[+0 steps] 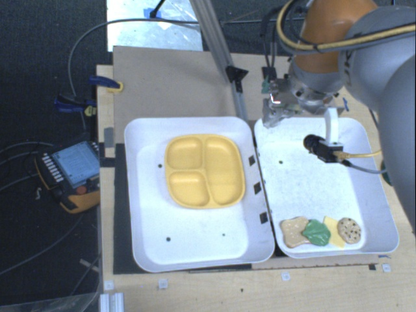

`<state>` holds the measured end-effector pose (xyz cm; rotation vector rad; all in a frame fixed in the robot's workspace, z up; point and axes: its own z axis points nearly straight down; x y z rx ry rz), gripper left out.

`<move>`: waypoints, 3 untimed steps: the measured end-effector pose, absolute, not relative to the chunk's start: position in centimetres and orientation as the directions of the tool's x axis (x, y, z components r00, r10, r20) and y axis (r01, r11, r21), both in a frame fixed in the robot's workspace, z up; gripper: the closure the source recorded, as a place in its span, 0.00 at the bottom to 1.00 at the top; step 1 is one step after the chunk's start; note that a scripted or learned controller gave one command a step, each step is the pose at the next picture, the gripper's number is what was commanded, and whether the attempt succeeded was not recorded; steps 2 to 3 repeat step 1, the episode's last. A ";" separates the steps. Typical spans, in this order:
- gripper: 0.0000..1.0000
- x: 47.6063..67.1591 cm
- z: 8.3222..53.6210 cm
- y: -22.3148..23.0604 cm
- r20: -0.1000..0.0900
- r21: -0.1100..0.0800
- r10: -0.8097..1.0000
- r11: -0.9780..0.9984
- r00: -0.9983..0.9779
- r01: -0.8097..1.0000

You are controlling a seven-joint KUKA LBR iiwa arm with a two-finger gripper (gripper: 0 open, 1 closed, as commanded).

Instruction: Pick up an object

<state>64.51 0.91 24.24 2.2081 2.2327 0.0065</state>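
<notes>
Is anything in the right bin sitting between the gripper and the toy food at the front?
Nothing visible. The gripper is at the right bin's back edge; the food pieces lie along its front edge, with bare floor between.

No legible text, label, brand, number or sign is found on any surface; the handheld unit's (pixel 73 167) screen is too blurred to read.

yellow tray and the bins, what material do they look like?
Yellow tray: likely molded plastic, satin; rounded compartments, soft glare. Left bin and right bin: probably thin formed plastic, matte white with rolled rims, though the view leaves this open.
</notes>
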 end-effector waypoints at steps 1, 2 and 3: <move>1.00 64.3 22.6 6.7 0.002 0.001 1.000 0.010 -0.010 1.000; 1.00 64.3 22.6 6.7 0.002 0.001 1.000 0.010 -0.010 1.000; 1.00 64.3 22.6 6.7 0.002 0.001 1.000 0.010 -0.010 1.000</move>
